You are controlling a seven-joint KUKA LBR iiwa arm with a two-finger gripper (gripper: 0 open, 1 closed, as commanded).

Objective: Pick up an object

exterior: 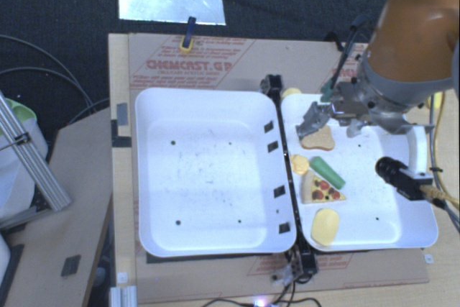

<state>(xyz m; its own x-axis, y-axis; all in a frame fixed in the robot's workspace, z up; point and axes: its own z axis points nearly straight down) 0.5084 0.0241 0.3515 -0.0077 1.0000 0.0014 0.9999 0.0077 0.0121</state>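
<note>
**Toy food waits as arm hovers over right bin**

Yellow toy piece (325, 225) lies lowest in the frame, at the right bin's (413, 230) near rim, with a pizza slice (321, 190) and green piece (327, 172) just above it. Higher still, the gripper (314, 120) hangs beside the toast-shaped piece (319, 140) — nothing visibly held, and how wide it stands cannot be told. A clean pick likely means centring over one piece — toast is closest — before descending.
</note>
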